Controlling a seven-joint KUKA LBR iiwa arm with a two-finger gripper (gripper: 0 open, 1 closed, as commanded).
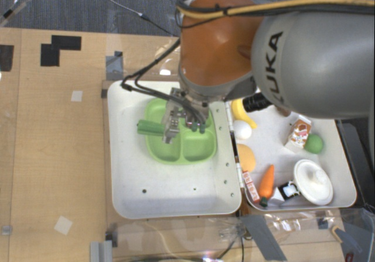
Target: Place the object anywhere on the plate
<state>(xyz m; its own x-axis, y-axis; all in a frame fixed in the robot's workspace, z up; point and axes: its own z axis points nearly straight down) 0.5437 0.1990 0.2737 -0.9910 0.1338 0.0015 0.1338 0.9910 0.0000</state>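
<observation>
Claw (186, 119) seen low over green plate (179, 148); finger state could not be told. Dark-green stick-like object (149, 128) lay across plate's left rim; judged light, stiff, best pinched mid-length.

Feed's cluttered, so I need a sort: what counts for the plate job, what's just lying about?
Job: green sectioned plastic plate, green stick-shaped object at its left edge, gripper.

Lying about: yellow banana, white egg, orange carrot, white cup, green ball.
</observation>
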